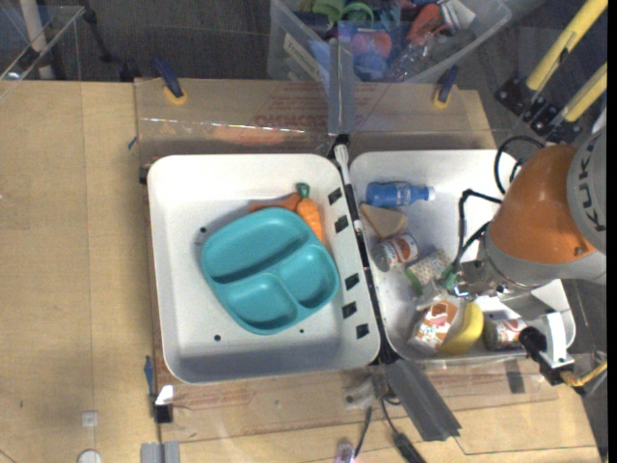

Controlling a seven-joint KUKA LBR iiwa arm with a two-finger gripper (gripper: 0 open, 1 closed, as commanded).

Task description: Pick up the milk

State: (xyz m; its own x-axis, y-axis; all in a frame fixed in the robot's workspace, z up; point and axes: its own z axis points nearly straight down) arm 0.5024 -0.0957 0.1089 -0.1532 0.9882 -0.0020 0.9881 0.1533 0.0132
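Lying in rt bin (pixel 453 167), milk (pixel 436 324) runs approx near-far, touching banana (pixel 470 326); jaws' state can't tell.

- The arm (pixel 559 210) was grey, with a broad, rounded orange band.
- Dark letters marked its grey shell at the right edge.
- Thin black cables looped beside the band.
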